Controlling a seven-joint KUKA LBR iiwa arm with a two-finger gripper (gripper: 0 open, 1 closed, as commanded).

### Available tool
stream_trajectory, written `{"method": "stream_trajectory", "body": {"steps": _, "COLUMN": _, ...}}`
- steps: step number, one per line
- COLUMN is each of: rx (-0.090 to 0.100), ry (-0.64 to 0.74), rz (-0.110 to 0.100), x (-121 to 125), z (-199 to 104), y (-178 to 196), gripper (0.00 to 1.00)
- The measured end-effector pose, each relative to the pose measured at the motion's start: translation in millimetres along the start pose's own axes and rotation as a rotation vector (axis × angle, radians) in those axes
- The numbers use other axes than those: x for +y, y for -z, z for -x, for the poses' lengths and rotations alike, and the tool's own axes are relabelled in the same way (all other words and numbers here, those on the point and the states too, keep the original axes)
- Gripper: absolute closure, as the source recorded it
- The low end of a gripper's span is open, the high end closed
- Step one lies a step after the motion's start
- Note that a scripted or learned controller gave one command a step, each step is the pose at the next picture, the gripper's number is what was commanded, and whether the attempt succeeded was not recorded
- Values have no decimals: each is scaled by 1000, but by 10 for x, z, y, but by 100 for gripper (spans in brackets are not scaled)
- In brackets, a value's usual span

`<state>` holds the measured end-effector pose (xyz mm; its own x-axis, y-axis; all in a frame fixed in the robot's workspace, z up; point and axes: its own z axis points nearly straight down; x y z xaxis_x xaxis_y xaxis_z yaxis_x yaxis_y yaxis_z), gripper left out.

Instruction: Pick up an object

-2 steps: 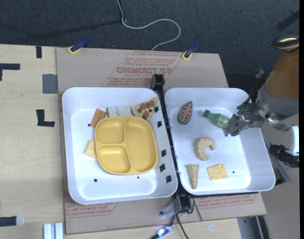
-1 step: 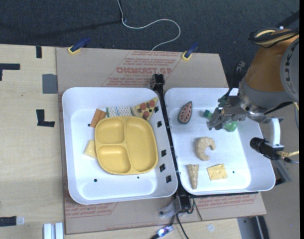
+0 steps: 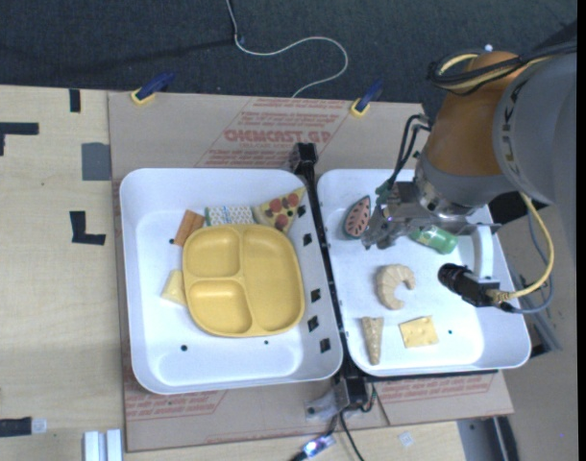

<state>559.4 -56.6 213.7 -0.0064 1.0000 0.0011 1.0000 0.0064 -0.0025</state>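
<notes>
You were at the approach step. The gripper hung low over the right bin, just beside the reddish oval item near the divider. Whether it was released or clenched could not be told. The croissant lay just below the gripper, apart from it. Your next move called for centring over one item before closing.

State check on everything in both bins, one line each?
Yellow divided plastic plate: flat, upright, left bin, covering smaller items.
Croissant-shaped beige toy: lying loose, right bin.
Yellow cheese-like square: flat, untouched.
Beige wedge piece: lying by the divider.
Reddish oval toy: leaning near the gripper.
Gripper: low in right bin.
</notes>
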Motion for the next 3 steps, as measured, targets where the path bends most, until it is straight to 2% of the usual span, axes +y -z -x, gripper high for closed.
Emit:
{"method": "stream_trajectory", "body": {"steps": 1, "rx": 0, "ry": -2, "rz": 3, "x": 3, "z": -225, "y": 202, "gripper": 100}}
{"method": "stream_trajectory", "body": {"steps": 2, "rx": -3, "ry": -5, "rz": 1, "x": 133, "z": -148, "y": 104, "gripper": 100}}
{"method": "stream_trajectory", "body": {"steps": 3, "rx": -2, "ry": -6, "rz": -1, "x": 47, "z": -212, "y": 0, "gripper": 100}}
